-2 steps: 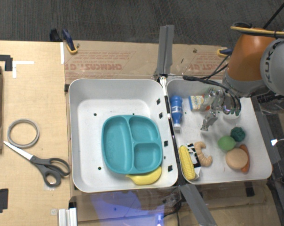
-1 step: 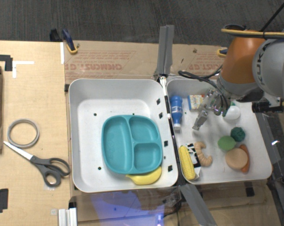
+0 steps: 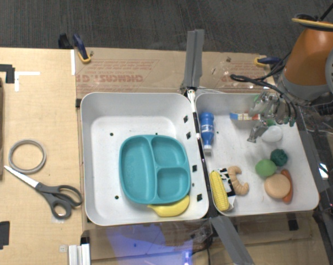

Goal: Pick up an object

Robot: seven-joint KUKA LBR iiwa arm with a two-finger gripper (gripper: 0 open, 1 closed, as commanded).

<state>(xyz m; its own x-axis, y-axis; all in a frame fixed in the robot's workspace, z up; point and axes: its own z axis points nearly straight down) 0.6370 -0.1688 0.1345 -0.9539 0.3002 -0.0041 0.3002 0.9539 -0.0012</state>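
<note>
My gripper [image 3: 264, 127] hangs low over the back of the right bin [image 3: 249, 153], beneath the orange band of the arm. A white rounded object [image 3: 273, 135] lies right beside it; whether it is touching I cannot tell. In the same bin lie a blue bottle [image 3: 207, 129] along the left wall, a corn cob [image 3: 220, 191], a tan curled pastry [image 3: 240, 181], a green ball [image 3: 265, 168], a dark green piece [image 3: 279, 158], a peach-coloured ball [image 3: 277, 187] and an orange carrot [image 3: 288, 182]. A small white and red stick [image 3: 241, 116] lies at the back.
The left bin [image 3: 100, 148] holds a teal divided plate [image 3: 154, 168] and a yellow banana [image 3: 171, 207] at its front edge. On the bench to the left lie scissors [image 3: 47, 190] and a tape roll [image 3: 27, 155]. A grey divider post [image 3: 193, 59] stands behind the bins.
</note>
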